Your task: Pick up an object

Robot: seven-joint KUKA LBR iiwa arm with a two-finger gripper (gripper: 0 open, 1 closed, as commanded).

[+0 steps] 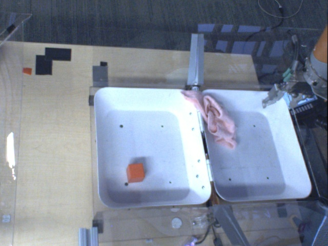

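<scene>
two white bins (102, 137) side by side on a wooden bench (51, 137); black blocks (50, 59) far left.

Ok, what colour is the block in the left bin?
Orange: the block shows plainly in the camera view, lying near the left bin's front.

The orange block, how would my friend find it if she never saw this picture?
Start at the two white bins side by side and pick the left bin. Look toward its near left corner, where the orange block sits alone on the white floor. It is small, boxy and bright orange, unlike the floppy pink cloth draped along the right bin's left edge.
</scene>
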